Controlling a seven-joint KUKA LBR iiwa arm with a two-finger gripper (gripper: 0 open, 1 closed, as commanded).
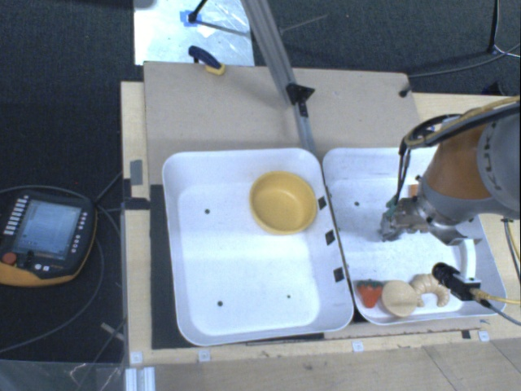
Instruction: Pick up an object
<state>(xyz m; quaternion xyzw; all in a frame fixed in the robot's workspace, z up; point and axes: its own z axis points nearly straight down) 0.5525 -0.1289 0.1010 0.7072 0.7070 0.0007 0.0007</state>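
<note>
- We count two white bins side by side on the bench: the left bin [195, 300] and the right bin [358, 177].
- One yellow bowl [282, 202] sits upright in the left bin, toward its far right corner.
- In the right bin we make out three small things along the near edge: a red strawberry-like piece [370, 293], a cream round piece [399, 298] just beside it, and a pale curved piece [431, 287] touching that one.
- The grey arm [464, 177] reaches in from the right, and the gripper [395, 225] hangs over the middle of the right bin, apart from all three pieces.
- We cannot tell how its grip stands from this angle.
- One teach pendant [45, 239] lies off to the left on the dark floor.
</note>
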